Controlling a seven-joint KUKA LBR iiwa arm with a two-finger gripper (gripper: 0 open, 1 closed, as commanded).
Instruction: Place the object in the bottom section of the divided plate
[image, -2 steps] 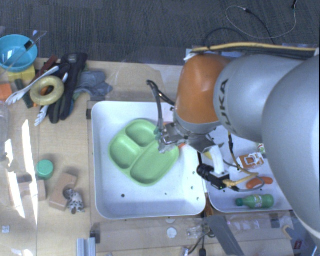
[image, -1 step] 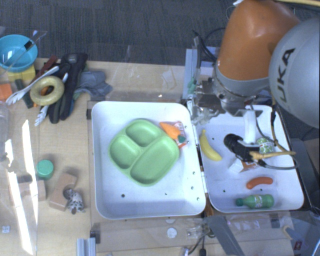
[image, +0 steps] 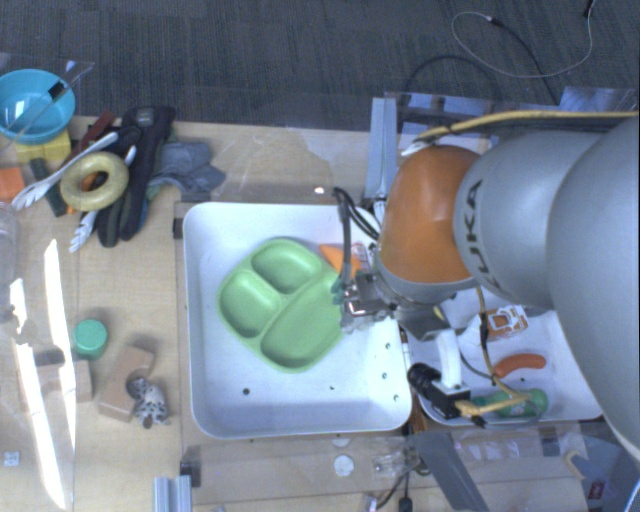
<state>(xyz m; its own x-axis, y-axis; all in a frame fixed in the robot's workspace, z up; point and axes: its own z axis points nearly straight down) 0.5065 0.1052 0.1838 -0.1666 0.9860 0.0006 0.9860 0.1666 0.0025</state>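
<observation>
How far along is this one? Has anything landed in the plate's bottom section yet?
Not yet. All three sections of the green divided plate in the left bin look bare, the large bottom one included. The end effector sits at the plate's right rim, beside an orange object just off the plate. Whether it grips anything is hidden, so the placing remains.

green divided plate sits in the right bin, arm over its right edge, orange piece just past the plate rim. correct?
One thing is off: the green divided plate sits in the left bin, not the right one. The camera view shows this. The rest holds: the arm is over the plate's right edge, and an orange piece shows just past the rim.
</observation>
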